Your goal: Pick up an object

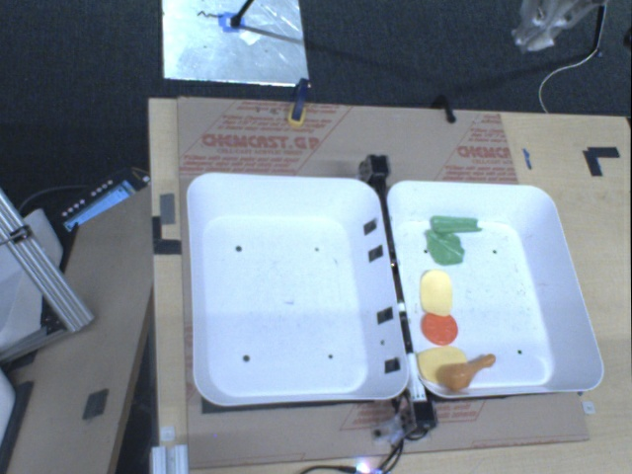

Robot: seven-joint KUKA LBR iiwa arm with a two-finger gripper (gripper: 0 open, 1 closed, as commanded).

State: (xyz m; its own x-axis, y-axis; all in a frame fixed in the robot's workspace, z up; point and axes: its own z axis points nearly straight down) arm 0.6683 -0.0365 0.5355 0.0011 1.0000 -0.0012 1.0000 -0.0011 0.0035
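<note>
Claw (549, 16) blurred at top right edge, well above right bin (568, 255).

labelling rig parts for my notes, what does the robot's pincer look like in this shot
The pincer at the top right corner looks pale, translucent grey-white, blurred against the dark floor, hanging from a darker mount at the frame's edge. A thin white cable loops down beside it. No markings are legible.

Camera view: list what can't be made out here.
- End effector: blurred and cut by the top edge; finger state unreadable.
- Yellow piece in the right bin: partly covered by the orange-brown object.
- Green items: too small to identify.
</note>
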